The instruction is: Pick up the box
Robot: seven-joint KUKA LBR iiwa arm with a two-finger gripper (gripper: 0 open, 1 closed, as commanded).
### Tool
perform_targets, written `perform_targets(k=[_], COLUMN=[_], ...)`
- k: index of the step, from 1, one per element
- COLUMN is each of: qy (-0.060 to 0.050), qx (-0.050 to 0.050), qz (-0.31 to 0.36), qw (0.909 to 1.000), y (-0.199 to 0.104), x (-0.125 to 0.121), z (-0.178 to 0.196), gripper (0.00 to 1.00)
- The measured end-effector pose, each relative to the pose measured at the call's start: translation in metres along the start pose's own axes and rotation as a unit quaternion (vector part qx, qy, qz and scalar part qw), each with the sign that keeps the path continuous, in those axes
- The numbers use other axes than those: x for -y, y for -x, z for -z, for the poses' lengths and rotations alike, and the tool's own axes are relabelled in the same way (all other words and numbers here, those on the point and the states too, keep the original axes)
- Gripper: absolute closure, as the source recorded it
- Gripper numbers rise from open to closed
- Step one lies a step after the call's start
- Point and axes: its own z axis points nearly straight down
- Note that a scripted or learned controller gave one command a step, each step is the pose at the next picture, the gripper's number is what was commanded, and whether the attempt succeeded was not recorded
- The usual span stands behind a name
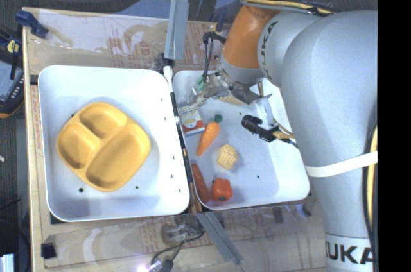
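Across the worktop (96, 40) sat 2 shallow white bins side by side. The left bin (58, 81) held a yellow divided tray (103, 145) with 3 compartments, lying a little toward the bin's near left. The right bin (282, 181) held the small items: the box (190, 119) (a small carton, white and red, its print too small to read) lay against the bin's left wall, toward the far end. Just beside it to the right lay an orange carrot (207, 137), tilted, with a small dark green piece (218, 117) close above its upper end. A yellow corn piece (227, 156) lay near the bin's middle, a red-orange pepper (221, 189) sat by the near wall, and a long reddish item (200, 181) lay along the left wall below the box. The grey arm (327, 104) with its orange band (247, 40) reached over the right bin from the right. The tool (204, 88) hung at the bin's far left corner, just above the box; whether it was spread or closed could not be told.
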Motion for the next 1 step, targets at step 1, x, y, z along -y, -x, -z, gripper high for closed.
perform_targets(k=[1], qy=[-0.003], qx=[-0.008], qz=[0.256], qw=[0.9668], y=[-0.0543], x=[-0.0239], z=[0.0826], gripper=[1.00])
